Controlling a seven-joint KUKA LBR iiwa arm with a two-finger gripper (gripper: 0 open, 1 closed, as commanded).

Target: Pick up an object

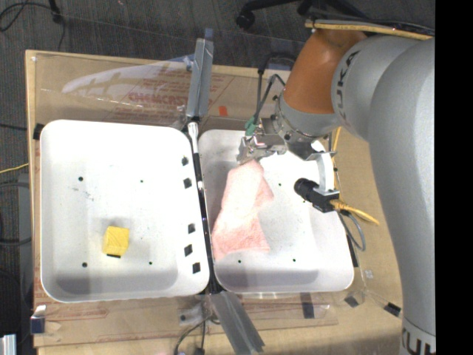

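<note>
A pale pink cloth (242, 211) hangs and drapes in the right bin (325, 268), its top corner drawn up to my gripper (255, 152). The gripper is at the bin's upper left part, and the cloth's upper end sits pinched between its fingers while the lower end rests on the bin floor. A small yellow block (116, 241) lies in the left bin (66, 146), toward its lower middle, far from the gripper.
A metal divider bar (198, 87) runs between the bins at the back. A black cable fitting (314, 192) and yellow wire hang from the arm over the right bin's right side. The brown bench (111, 87) extends behind the bins.
</note>
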